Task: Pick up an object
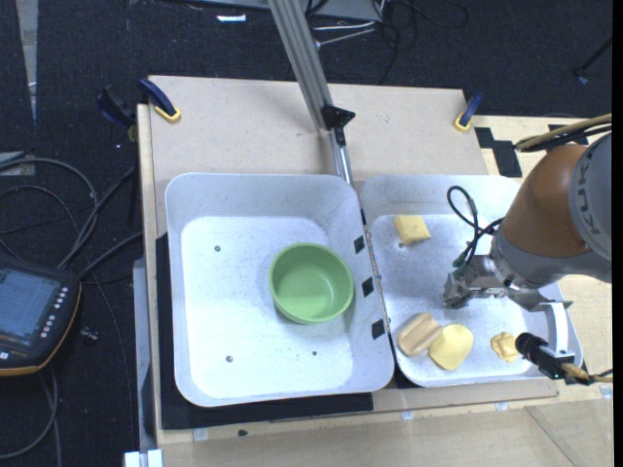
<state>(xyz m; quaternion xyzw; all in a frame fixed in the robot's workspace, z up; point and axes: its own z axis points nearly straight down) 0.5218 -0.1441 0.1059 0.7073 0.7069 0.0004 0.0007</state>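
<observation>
Over the right bin (545, 377), jaws (458, 293) hover low near its middle; can't tell if clenched or released, nothing visibly held. Yellow block (413, 229) sits by the far-left corner. Tan piece (419, 333), yellow lump (452, 346) and small yellow bit (503, 345) line the near edge. Green bowl (311, 282) sits mid left bin (195, 261).

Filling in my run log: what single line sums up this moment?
arm: over right white bin | gripper: above bin floor, nothing visibly held | nearest: pale yellow rounded foam pieces | round green plastic bowl: left bin
</observation>
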